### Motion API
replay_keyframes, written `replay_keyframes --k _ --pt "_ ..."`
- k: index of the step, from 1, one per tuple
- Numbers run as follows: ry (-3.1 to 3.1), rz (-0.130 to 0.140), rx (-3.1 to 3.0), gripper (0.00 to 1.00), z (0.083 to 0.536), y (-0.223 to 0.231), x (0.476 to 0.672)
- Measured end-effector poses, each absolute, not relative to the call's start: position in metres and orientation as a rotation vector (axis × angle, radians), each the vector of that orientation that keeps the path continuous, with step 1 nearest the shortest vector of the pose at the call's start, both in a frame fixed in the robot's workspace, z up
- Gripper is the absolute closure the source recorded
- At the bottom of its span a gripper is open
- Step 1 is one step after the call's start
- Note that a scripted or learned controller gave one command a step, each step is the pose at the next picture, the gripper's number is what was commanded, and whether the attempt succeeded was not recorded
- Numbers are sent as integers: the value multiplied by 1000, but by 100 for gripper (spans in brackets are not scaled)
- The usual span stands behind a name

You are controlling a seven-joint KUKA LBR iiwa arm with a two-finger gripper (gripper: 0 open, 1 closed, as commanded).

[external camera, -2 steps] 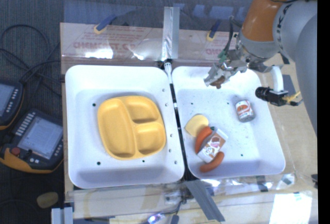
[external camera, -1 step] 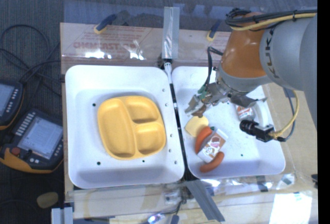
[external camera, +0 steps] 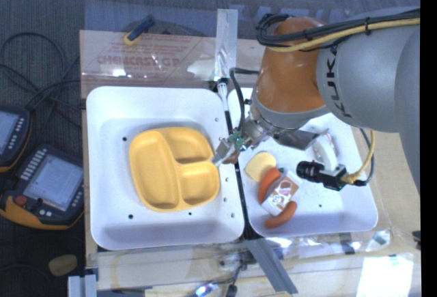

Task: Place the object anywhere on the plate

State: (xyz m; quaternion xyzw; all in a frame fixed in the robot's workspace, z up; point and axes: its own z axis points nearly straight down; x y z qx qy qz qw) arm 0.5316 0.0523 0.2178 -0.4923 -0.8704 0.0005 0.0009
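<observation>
Reaching arm: I see the grey arm (external camera: 369, 77) with its orange band come in from the right, over the far part of the right bin (external camera: 355, 217).
Hand: the hand (external camera: 229, 151) sits over the ridge where the two bins meet, its tip at the right edge of the plate (external camera: 171, 169).
Hand state: I cannot tell from this slant whether it is wide, narrow or holding anything.
Plate: yellow and divided, with one long compartment on the left and two smaller ones on the right; it lies flat in the middle of the left bin (external camera: 95, 173).
Object to place: I cannot tell which thing is meant; every loose thing I can make out lies in the right bin, apart from the plate.
Nearest thing: a pale yellow wedge (external camera: 259, 166) lies just beside the hand, close to the ridge.
Sausages: one red sausage (external camera: 268, 184) touches the wedge's near side; a second sausage (external camera: 280, 219) lies nearer the front wall.
Carton: a small red-and-white carton (external camera: 280, 196) lies between the two sausages, touching both.
Packet: a white packet (external camera: 325, 145) lies further right, near the arm.
Bench: behind the left bin, a blue-and-yellow tool (external camera: 139, 29) rests on the bench (external camera: 102, 57).
</observation>
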Motion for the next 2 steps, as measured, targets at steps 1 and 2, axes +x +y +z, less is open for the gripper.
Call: replay_keyframes --k 1,2 --pt "-2627 6 -1716 100 172 117 519" --pt "-2626 6 -1717 0 172 116 519"
